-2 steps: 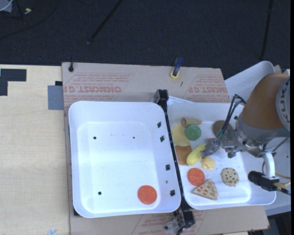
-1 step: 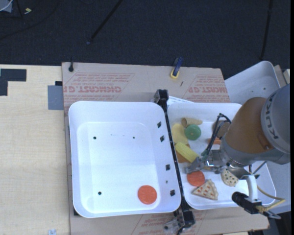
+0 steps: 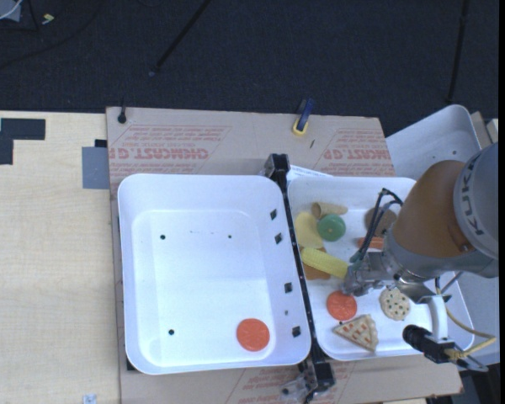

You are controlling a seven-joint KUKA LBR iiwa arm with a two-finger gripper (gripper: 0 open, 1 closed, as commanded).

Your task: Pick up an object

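Two shallow white bins are shown; a flat orange disc lies in the left bin. The gripper is lowered into the right bin, just above a round red toy tomato; the jaw state cannot be determined.

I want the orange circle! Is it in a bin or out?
In. The orange disc lies flat on the left bin's floor.

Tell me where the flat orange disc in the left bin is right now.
The flat orange disc lies alone in the left white bin, near its front right corner, close to the black divider between the bins.
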